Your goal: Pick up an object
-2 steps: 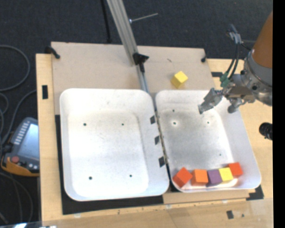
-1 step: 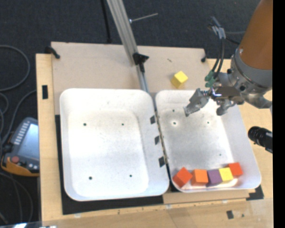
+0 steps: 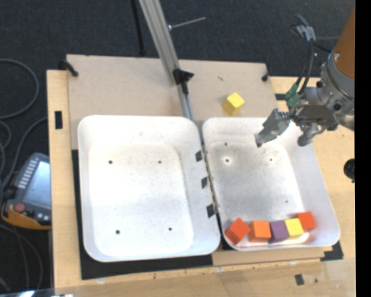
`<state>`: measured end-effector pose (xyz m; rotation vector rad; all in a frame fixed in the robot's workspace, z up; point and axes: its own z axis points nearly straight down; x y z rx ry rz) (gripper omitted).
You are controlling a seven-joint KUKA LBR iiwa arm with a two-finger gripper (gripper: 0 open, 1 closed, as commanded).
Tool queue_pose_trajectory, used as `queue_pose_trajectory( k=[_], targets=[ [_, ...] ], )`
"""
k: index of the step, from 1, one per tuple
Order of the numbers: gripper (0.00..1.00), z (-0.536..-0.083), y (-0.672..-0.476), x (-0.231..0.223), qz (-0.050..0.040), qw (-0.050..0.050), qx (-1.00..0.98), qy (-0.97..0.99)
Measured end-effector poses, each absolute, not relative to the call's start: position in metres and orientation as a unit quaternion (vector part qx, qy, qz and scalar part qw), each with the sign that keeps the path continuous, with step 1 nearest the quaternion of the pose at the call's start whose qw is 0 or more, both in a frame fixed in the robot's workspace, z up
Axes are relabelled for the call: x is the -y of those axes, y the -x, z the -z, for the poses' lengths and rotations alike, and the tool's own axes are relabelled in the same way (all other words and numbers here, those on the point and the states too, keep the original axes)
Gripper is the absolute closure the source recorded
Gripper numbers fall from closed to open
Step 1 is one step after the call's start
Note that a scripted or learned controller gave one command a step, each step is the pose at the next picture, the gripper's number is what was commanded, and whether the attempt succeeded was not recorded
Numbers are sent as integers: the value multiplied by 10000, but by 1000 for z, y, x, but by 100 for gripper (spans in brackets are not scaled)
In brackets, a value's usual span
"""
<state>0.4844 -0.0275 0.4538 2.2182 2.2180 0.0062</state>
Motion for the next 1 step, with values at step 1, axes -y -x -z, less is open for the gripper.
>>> queue_pose_trajectory(
  k=[1],
  targets=[
    [0,-353,-484,63,24,-12,-7063,-7079]
  ],
)
